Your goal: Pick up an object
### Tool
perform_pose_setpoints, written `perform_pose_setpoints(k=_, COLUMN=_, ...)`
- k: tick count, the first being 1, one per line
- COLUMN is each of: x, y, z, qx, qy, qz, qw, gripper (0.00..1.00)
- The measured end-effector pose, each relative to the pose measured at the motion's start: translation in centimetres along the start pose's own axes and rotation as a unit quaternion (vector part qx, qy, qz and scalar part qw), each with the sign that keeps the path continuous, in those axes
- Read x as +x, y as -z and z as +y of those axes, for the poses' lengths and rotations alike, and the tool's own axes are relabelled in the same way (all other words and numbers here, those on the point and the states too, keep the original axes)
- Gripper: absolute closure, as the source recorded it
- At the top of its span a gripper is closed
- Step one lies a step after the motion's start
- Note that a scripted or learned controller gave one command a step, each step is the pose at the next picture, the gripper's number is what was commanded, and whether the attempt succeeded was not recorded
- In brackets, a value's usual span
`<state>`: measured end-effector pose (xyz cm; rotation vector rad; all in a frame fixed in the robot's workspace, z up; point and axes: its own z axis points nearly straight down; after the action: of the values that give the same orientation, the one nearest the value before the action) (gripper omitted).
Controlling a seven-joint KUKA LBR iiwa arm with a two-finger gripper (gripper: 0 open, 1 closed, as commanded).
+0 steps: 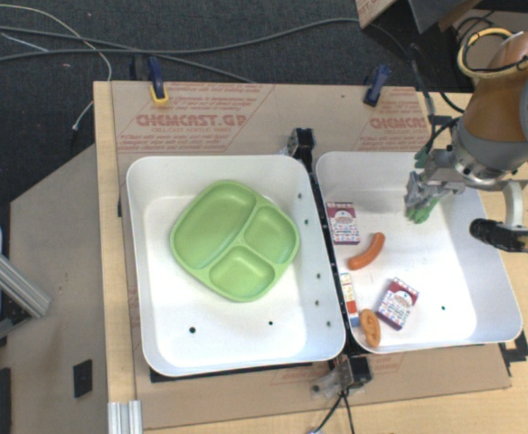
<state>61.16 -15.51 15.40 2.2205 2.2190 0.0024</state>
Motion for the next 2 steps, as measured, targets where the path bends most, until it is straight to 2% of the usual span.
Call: perform_pose_setpoints(k=2, x=0.6, y=12.4, z=0.6, qx=-0.001, qy=0.001, qz=0.000, qw=1.0000, gripper=1.00)
